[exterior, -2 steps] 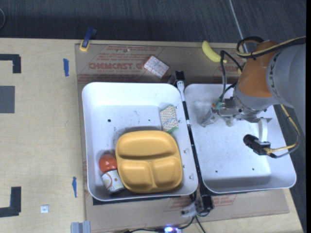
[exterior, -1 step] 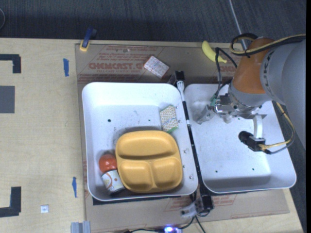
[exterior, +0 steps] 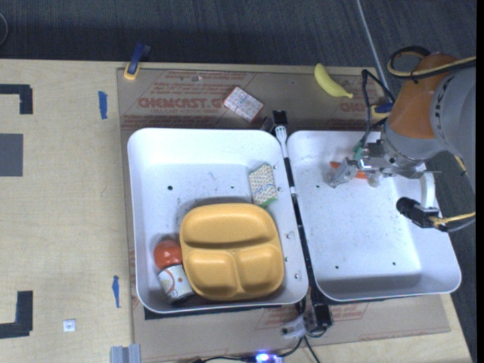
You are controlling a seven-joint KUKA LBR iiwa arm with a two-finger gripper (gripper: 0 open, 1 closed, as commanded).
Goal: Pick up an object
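**A:** Which object here is nearest the gripper (exterior: 344, 171)?

**B:** Hard to name one. The gripper sits low over the far part of the right bin (exterior: 393, 278), reaching in from the right below the arm's orange band (exterior: 412, 104). There is a small orange-red spot beside it, too small to identify. Whether the fingers are apart or together, I cannot tell, and nothing is visibly between them.

**A:** Then the things that could be picked?

**B:** They lie in the left bin (exterior: 151, 157). The biggest is a yellow divided tray (exterior: 231, 249), a rounded rectangle with one wide compartment at the far side and two smaller ones at the near side. Its long axis runs roughly left to right, slightly tilted, and it lies flat, open side up.

**A:** And around it?

**B:** A small patterned packet (exterior: 263, 184) lies just beyond the tray's far right corner, long axis running away from the camera. At the tray's left edge lies a red ball-like item (exterior: 167, 253), and touching it a white cup with orange marks (exterior: 175, 282), tipped on its side.

**A:** Outside the bins?

**B:** A banana (exterior: 331, 82) on the cardboard behind the right bin, pointing diagonally, and a white checked packet (exterior: 243, 103) behind the left bin.
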